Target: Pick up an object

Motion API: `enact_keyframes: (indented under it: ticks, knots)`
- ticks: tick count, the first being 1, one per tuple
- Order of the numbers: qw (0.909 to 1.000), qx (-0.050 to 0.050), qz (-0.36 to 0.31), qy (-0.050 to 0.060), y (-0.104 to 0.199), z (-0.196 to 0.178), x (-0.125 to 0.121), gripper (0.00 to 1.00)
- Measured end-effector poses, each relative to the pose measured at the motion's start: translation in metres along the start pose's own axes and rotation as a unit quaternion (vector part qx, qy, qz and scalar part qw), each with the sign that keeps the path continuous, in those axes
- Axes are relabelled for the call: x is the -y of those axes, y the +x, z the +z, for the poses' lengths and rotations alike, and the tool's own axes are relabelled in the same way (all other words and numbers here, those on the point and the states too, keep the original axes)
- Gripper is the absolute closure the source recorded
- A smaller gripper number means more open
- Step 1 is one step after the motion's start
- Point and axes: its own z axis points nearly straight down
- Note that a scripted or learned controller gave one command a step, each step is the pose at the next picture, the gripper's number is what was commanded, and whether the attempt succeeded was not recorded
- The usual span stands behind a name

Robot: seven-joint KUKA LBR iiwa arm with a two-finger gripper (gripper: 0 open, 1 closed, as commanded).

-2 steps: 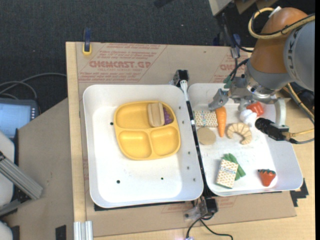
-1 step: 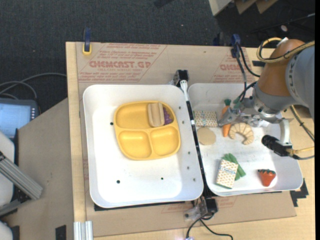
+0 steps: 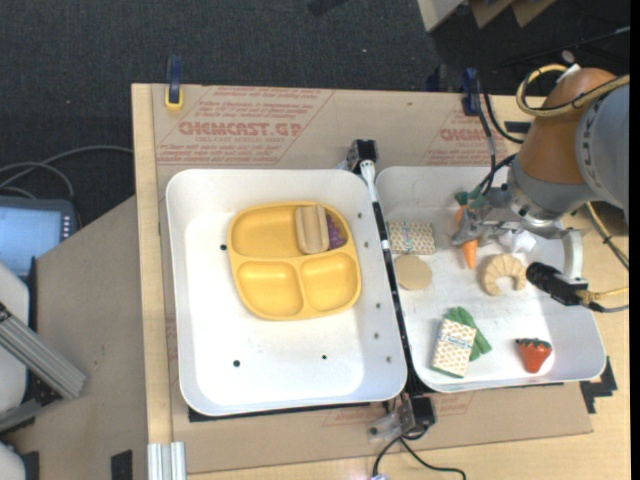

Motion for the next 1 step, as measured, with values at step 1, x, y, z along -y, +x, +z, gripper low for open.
enact_keyframes:
  ticks: [1]
  knots:
    - [1.0, -0.001, -0.003, -0.004, 0.0593, -0.1212, 0.032, 1.0]
